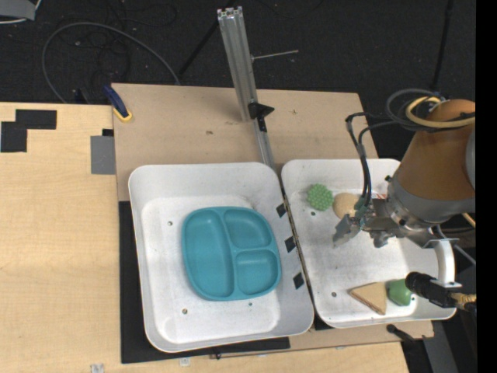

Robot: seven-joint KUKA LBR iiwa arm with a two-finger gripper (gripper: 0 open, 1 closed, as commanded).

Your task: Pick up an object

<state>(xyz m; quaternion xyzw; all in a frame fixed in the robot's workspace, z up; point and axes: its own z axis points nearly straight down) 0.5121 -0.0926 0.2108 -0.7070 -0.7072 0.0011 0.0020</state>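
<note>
Left bin [155,208]: a shallow white tray, well to the left of the claw. It holds a teal divided plate [231,251], lying flat near the bin's middle, with one long compartment on its left side and two smaller ones on its right. The plate is well apart from the claw.

Between the bins: three small black clips [289,243] sit along the seam where the two white rims meet, left of the claw. A slanted aluminium post [242,76] rises from the brown board behind the bins, up and to the left of the claw.

Right bin [334,286]: the claw works over this tray. A green bumpy ball [318,196] lies just up and left of the claw, near the bin's far edge. A tan rounded object [345,203] lies touching or just beside the ball on its right, immediately above and left of the claw's fingertips.

Gripper [359,230]: it hangs low over the right bin's middle, below the grey and orange arm [435,162]. The fingers stand spread apart, with one dark tip reaching left, and nothing is seen between them.

Below and right of the claw, near the bin's front corner, a tan wedge [370,295] lies flat, with a small green object [399,292] touching its right end.
</note>
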